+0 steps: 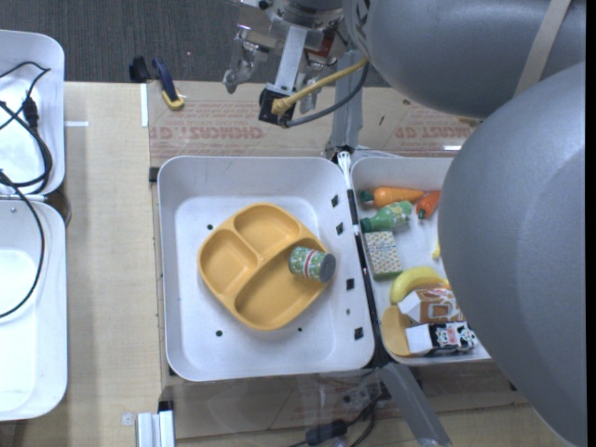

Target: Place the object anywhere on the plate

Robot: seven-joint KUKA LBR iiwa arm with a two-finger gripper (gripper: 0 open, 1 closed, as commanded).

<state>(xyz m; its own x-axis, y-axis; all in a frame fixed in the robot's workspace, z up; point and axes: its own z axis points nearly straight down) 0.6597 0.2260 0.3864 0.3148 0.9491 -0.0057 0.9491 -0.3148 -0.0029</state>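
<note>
Claw [250, 74] is hovering above the bins, gripping nothing I can make out (its state is unclear), while a can [310, 263] is lying on the yellow plate [244, 266].

Grey arm [484, 73] enters from the right and fills the upper right of the view, its bulky links in the foreground. Wrist sits at the top centre, an orange band just visible at the frame's upper edge. Pincer [261, 87] hangs below the wrist, raised, tilted down-left, nothing between its fingers.
</note>
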